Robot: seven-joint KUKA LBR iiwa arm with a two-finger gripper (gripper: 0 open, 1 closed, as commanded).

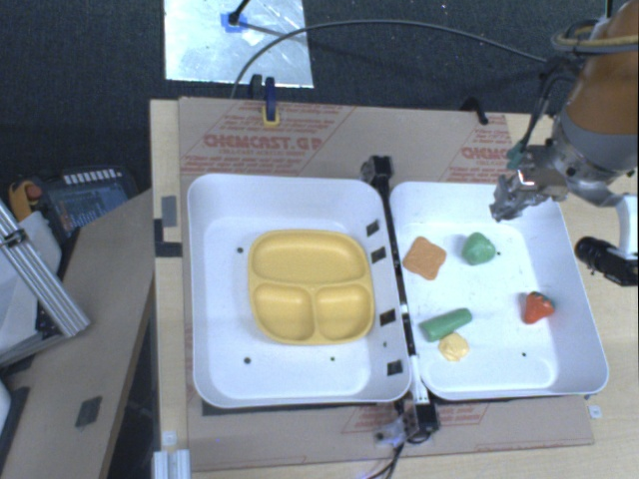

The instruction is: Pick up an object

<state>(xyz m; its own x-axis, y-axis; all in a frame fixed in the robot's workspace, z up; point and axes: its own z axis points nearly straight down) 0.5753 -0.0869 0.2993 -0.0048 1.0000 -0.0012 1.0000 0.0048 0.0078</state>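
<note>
Though the state of the gripper (506, 206) cannot be told, the green piece (478, 248), seemingly light and smooth, is best taken across its middle.

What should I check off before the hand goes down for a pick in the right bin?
1. Hand carries nothing: cannot tell, the fingers are too small and blurred to read.
2. Targets present in the right bin: ok; orange piece, green round piece, green long piece, yellow piece and red piece lie there.
3. Nearest target stands free: ok, the green round piece lies apart from the others.
4. Crowded pair: not ok, the green long piece and yellow piece lie very close together.
5. Hand over the target: not ok, it hovers near the bin's far edge.
</note>
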